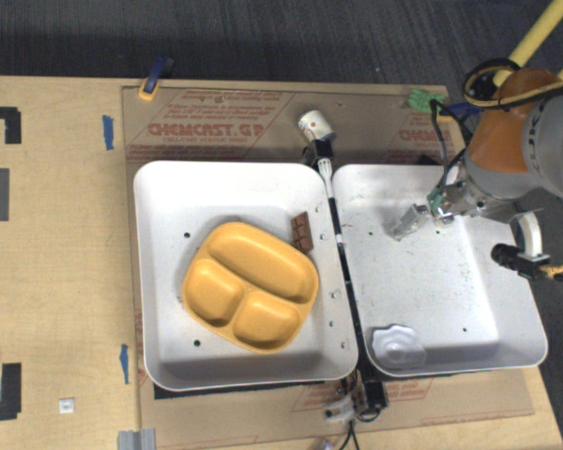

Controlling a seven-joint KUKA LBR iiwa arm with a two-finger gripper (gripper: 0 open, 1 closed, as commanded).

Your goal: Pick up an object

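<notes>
Camera view: nearest in the right bin (507, 345) lies a clear lid (397, 344), left of that bin a yellow tray (251, 285) with a brown block (301, 232) touching it, and farther in it the gripper (408, 220), fingers' state unclear.

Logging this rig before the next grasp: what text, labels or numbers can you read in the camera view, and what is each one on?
"CHEMCAST" followed by "GP", roughly, in red print, on the brown board behind the left bin; the last letters are uncertain.
A smaller red line above it on the same board: too blurred to read.
Red print on the board behind the right bin: partly hidden, unreadable.
</notes>
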